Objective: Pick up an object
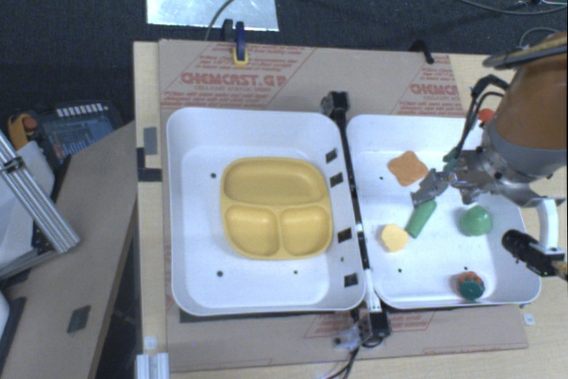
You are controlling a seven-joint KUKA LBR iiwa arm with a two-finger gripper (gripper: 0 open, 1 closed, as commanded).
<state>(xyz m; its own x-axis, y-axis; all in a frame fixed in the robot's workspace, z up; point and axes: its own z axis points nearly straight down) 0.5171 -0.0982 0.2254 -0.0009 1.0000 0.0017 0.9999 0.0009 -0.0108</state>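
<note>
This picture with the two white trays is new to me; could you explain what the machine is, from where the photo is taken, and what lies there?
One camera above the bench looks down at a slant. The grey and orange shape at the right is a robot arm; its pincer hangs over the right bin, close above a green stick-shaped piece. Whether it grips anything cannot be told. In that bin also lie an orange piece, a yellow piece, a green ball and a small multicoloured ball. The left bin holds a yellow divided plate.
</note>
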